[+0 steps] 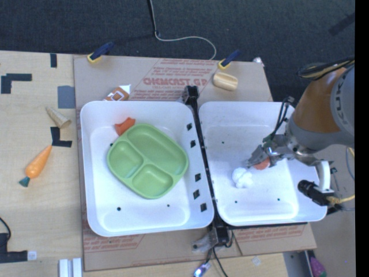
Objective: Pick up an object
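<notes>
- Two-finger gripper (260, 161) is low inside the right shallow white bin (230, 208), near its centre-right. A small orange-red object (262, 165) sits right at the fingertips, looks pinched btwn them, though it's tiny and partly hidden.
- Small white crumpled lump (243, 178) lies on the bin floor just left of & below the gripper, close to it but not touching as far as I can see.
- Grey arm w/ orange band (323, 111) comes in from the right, over the bin's right rim.
- Left shallow white bin (95, 212): light green plastic tray w/ three compartments (147, 160) lies tilted in the middle; small orange piece (124, 125) pokes out at its upper-left edge, touching it.
- Both bins rest on a sheet of brown cardboard (167, 77); tan rounded block (225, 81) on it above the right bin.
- On the wooden bench (23, 137) well left of bins: orange toy carrot w/ green tip (36, 165), and a beige cone-ish piece (57, 118) above it.
</notes>
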Controlling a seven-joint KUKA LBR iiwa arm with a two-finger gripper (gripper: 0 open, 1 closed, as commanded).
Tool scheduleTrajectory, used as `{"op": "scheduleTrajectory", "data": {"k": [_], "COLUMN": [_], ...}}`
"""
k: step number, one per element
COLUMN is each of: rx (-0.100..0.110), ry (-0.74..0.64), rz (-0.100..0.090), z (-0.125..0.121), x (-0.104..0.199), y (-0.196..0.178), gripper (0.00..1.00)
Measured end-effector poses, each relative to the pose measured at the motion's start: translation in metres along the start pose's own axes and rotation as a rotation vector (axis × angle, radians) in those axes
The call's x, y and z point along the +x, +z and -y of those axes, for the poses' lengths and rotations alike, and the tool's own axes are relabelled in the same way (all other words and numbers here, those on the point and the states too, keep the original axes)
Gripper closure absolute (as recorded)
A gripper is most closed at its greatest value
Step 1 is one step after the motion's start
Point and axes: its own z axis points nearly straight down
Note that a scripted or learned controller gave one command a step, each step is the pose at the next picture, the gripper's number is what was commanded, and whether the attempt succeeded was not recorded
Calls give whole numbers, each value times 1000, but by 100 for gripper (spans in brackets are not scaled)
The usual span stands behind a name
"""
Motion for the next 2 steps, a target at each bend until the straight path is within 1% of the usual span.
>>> {"op": "scheduleTrajectory", "data": {"k": [1,2], "rx": [-3,-6], "ry": [-1,2], "rz": [0,-1], "z": [-103,-66], "x": [55,107], "y": [9,-110], "gripper": [100,100]}}
